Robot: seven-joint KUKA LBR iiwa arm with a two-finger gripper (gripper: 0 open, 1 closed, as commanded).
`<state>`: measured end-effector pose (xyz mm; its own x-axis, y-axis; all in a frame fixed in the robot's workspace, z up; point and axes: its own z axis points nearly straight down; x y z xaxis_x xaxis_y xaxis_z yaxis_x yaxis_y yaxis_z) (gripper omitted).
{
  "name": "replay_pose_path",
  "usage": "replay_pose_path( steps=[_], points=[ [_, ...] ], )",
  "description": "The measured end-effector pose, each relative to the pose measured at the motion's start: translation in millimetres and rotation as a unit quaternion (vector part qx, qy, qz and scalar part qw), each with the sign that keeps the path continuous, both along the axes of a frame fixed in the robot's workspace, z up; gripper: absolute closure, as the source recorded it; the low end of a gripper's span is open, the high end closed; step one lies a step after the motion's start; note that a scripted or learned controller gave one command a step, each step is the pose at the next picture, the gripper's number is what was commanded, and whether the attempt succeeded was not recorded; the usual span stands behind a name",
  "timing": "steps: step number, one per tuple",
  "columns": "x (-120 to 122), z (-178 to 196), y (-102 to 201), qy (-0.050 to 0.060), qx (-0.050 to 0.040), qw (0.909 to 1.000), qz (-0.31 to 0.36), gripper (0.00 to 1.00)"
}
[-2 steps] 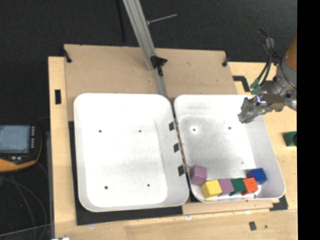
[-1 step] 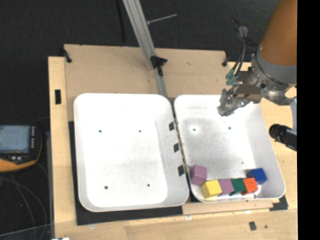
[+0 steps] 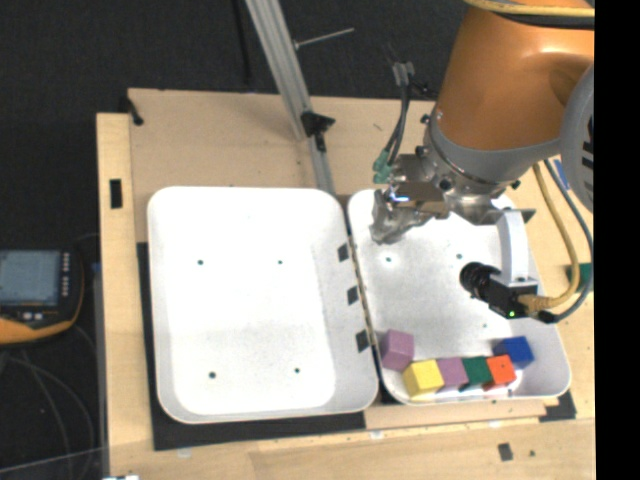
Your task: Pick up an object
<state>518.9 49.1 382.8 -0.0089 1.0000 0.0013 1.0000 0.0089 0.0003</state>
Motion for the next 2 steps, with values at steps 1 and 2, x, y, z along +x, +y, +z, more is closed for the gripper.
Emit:
replay_pose_path(
  steps=[1, 2],
  points=[
    [27, 33, -2, -0.003, -0.0007, 1.0, -0.001, 1.0],
    [-21, -131, -41, 0.004, -0.0015, 1.0, -0.006, 1.0]
  ],
)
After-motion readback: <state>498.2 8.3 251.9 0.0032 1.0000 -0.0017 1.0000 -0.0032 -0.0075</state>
